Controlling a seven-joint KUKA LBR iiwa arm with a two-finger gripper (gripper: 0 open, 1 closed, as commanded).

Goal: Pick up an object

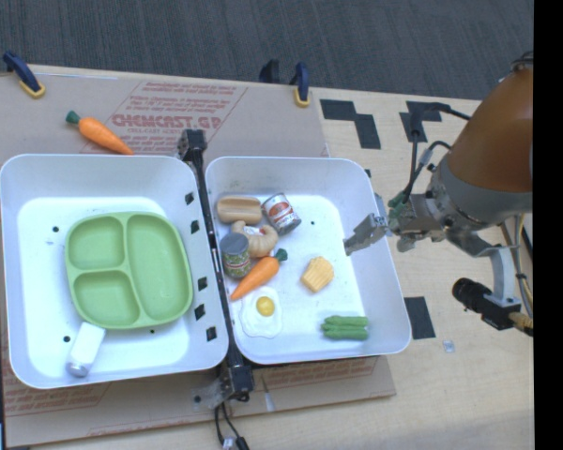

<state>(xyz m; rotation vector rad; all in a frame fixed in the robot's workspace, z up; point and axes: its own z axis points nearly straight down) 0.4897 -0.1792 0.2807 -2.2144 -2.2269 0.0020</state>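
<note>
Glossy white plastic bins (38,345)

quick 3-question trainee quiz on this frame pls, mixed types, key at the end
1. True or false: the green divided plate sits in the same bin as the fried egg.
2. Multiple choice: what lies outside both bins, on the cardboard? A) a carrot B) a can C) a corn piece
3. Short answer: over which edge of the right bin is the hand?

Key:
1. False. The plate is in the left bin; the egg is in the right bin.
2. A. One carrot lies on the cardboard above the left bin.
3. Its right edge, about midway along, near the yellow corn piece.
</note>
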